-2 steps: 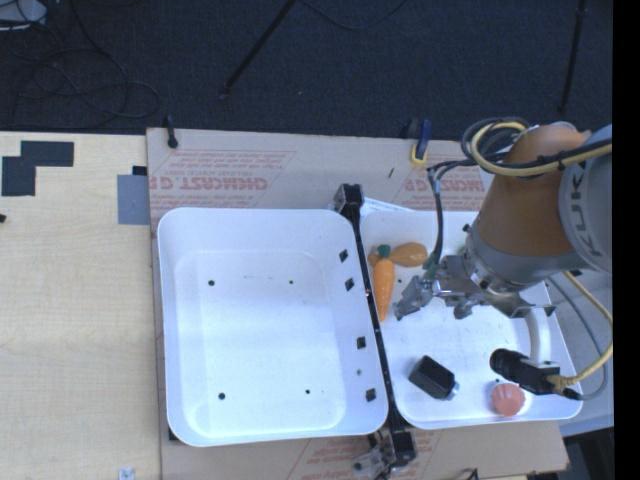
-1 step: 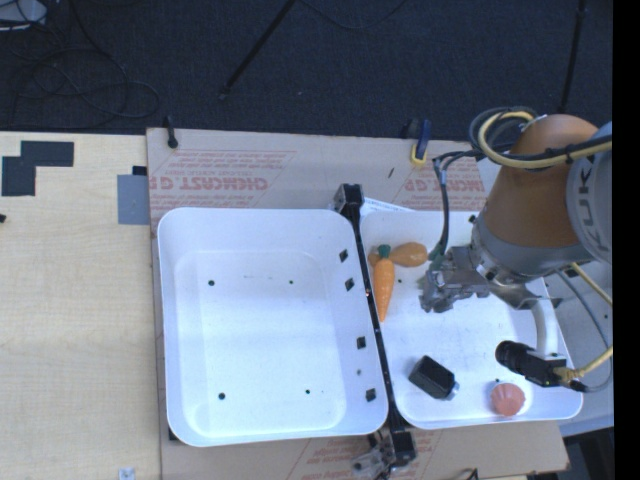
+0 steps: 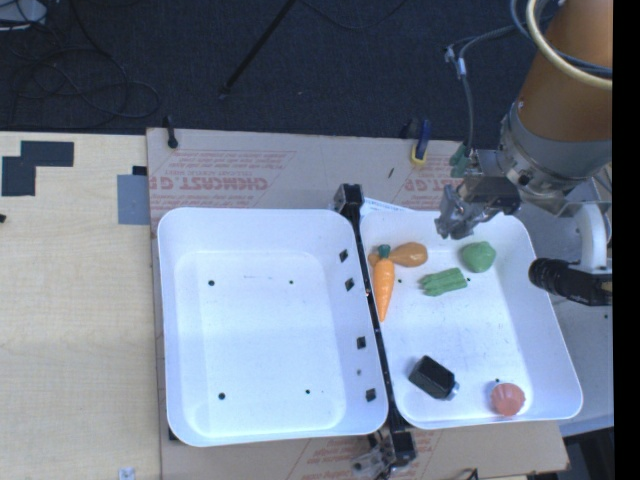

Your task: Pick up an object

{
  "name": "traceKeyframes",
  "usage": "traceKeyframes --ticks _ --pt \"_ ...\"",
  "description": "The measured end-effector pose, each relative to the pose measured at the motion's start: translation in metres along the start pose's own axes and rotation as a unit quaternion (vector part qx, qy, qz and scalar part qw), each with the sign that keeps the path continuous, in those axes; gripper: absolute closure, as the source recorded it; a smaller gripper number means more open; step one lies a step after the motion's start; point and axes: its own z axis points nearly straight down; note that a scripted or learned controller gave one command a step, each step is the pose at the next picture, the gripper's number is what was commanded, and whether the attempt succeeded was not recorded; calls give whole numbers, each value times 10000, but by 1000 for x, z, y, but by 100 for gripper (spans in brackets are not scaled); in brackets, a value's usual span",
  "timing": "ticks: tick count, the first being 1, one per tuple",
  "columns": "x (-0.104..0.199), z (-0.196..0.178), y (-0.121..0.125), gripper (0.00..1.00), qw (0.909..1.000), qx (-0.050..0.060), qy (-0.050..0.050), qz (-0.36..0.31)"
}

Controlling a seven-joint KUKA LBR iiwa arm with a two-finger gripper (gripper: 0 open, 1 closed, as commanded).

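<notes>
Lying just beside the gripper (image 3: 457, 224), a green object (image 3: 478, 257) untouched.

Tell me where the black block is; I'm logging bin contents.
In the camera view the black block lies in the right bin, near its front edge, left of the pink ball.

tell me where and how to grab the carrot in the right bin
Grip the carrot across its thicker upper half, just below the green top, coming straight down. It lies flat, pointing toward the near edge, close along the divider, so closing the gripper across it looks tight on that side; the tapered tip would probably slip.
</notes>
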Motion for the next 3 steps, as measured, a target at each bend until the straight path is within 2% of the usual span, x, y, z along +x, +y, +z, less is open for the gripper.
traceKeyframes --ticks 1,2,3 --pt "55 -67 -55 100 10000 55 9 -11" --pt "129 -47 -62 100 9999 109 -5 -13" --pt "184 -40 -10 100 10000 98 -9 2"
